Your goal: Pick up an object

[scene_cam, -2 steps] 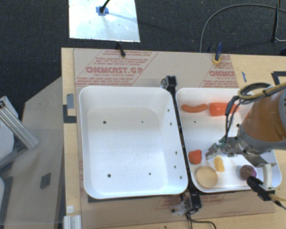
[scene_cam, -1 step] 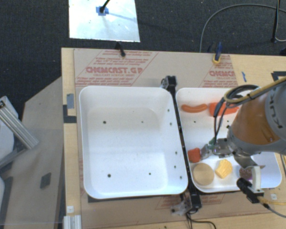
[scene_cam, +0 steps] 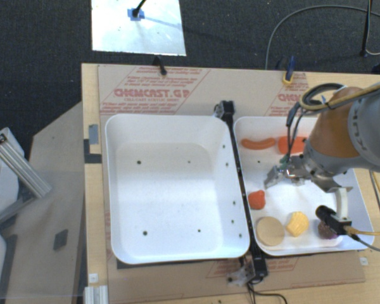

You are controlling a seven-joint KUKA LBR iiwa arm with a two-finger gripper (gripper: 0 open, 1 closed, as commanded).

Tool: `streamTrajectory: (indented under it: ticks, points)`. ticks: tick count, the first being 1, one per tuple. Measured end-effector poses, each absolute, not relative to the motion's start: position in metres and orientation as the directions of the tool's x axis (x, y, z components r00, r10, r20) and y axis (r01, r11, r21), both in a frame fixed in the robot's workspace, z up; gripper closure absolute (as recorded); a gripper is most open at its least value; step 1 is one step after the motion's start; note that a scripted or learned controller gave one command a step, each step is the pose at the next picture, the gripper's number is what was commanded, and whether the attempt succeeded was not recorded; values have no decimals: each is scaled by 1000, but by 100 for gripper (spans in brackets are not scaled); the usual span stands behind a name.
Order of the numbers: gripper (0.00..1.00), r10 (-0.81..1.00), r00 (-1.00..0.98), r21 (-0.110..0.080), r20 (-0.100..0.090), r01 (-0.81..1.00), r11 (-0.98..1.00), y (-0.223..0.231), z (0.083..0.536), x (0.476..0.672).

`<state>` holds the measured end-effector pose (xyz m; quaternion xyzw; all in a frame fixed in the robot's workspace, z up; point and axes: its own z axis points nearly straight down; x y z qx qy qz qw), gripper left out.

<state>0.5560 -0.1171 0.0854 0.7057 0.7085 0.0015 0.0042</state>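
My gripper (scene_cam: 277, 175) hangs low over the middle of the right bin (scene_cam: 365, 209), at the end of the grey arm with its orange band (scene_cam: 332, 132). An orange-red sausage (scene_cam: 258, 144) lies at the back of that bin, with an orange piece (scene_cam: 284, 144) beside it, partly hidden by the arm. A small red object (scene_cam: 257, 199) sits just left of and below the gripper. Along the front lie a beige round disc (scene_cam: 270, 230), a yellow ridged piece (scene_cam: 297, 223) and a dark purple object (scene_cam: 328, 231).
The left bin (scene_cam: 171, 189) stands beside the right one, parted from it by a black divider (scene_cam: 235, 163). Cables loop off the arm at the right. A white sheet (scene_cam: 138, 18) lies on the dark floor behind the bench.
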Motion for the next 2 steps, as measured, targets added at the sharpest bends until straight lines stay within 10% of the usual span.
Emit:
streamTrajectory:
  ticks: [1,2]
  points:
    - [0,1000,-5,16,-5,1000,5,-135,212,606]
    - [0,1000,1,1,-3,1000,-1,-176,97,646]
